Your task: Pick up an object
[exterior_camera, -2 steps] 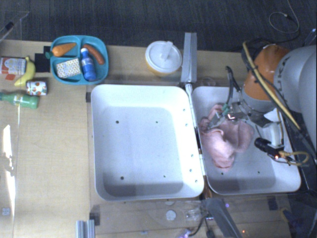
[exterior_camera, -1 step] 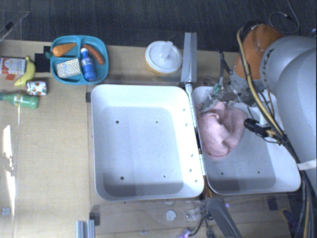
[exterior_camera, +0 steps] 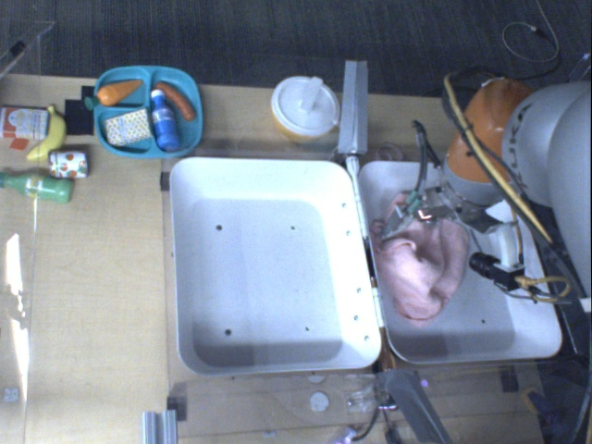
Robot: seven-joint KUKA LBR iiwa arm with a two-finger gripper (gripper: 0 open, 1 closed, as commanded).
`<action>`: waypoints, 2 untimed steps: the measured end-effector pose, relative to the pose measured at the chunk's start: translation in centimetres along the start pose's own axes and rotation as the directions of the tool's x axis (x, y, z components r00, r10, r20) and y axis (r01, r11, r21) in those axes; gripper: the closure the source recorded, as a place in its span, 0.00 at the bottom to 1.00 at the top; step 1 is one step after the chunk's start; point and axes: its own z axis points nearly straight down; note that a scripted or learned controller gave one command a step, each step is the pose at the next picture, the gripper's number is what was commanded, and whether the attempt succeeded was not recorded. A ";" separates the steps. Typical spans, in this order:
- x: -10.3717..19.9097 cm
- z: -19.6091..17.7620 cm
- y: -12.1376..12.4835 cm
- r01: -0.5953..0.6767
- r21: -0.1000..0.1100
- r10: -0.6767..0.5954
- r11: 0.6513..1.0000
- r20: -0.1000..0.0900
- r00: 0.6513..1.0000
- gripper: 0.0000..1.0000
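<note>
While my hand [exterior_camera: 416, 209] hovers at the top edge of the pink cloth [exterior_camera: 424, 266] in the right bin [exterior_camera: 518, 336], I cannot tell its state. Grasping seems under way; next comes a firm pinch. Beside the cloth, the bin's left wall crowds close.

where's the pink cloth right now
The pink cloth lies crumpled in the right-hand bin, near that bin's left wall, with the gripper just above its top edge.
</note>
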 end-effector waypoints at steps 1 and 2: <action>-1.8 0.2 4.9 -0.005 0.012 0.005 1.000 -0.004 1.000 0.00; 0.1 0.0 -0.2 -0.008 0.001 0.008 1.000 0.000 1.000 0.00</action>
